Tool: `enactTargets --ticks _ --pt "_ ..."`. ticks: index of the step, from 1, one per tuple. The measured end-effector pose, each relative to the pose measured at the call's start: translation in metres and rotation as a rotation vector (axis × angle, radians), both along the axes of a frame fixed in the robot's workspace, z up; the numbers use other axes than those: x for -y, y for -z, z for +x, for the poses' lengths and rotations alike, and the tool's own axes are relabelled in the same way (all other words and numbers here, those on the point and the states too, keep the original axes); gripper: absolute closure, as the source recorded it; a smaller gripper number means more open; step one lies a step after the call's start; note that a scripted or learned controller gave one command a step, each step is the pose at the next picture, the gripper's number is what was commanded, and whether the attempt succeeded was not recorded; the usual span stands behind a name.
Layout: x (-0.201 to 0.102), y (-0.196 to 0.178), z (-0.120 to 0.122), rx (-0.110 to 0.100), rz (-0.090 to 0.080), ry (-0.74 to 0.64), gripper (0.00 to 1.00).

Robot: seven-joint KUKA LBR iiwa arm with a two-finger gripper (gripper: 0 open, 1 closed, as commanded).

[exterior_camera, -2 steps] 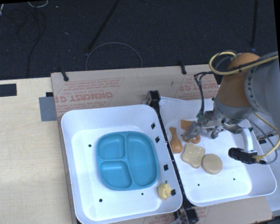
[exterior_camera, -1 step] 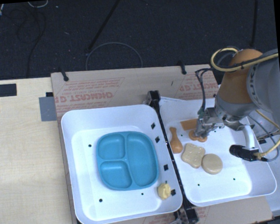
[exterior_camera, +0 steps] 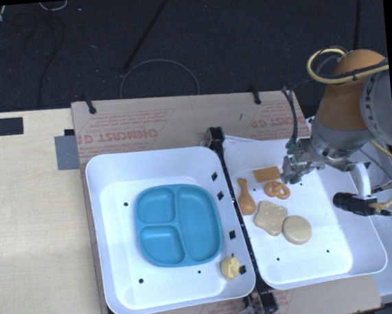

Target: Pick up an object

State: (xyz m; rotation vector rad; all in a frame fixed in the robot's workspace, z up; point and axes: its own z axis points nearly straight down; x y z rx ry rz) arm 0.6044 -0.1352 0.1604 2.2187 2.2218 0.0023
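Observation:
My gripper [exterior_camera: 289,173] hangs low over the right bin [exterior_camera: 361,258], coming in from the right. Just left of it lies a flat orange cracker [exterior_camera: 266,174], and a small brown pretzel [exterior_camera: 277,191] lies directly below and left of the tip. Further left is a tan drumstick-shaped piece [exterior_camera: 245,196]. A pale bread slice [exterior_camera: 269,217] and a round beige bun [exterior_camera: 297,229] lie nearer the front. I see nothing held in the gripper.
The left bin [exterior_camera: 119,291] holds a blue divided plate [exterior_camera: 177,224] and a small yellow lump [exterior_camera: 229,267] in its front right corner. A black clip divider [exterior_camera: 217,144] sits where the two bins meet. Bare white floor spans the right bin's front right.

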Motion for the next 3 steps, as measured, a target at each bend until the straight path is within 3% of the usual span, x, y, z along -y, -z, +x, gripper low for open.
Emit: enactTargets --ticks 2,3 --pt "0.004 -0.09 -0.005 0.0 0.0 0.0 1.0" --pt "-0.049 -0.075 -0.004 -0.006 0.002 -0.002 1.0"
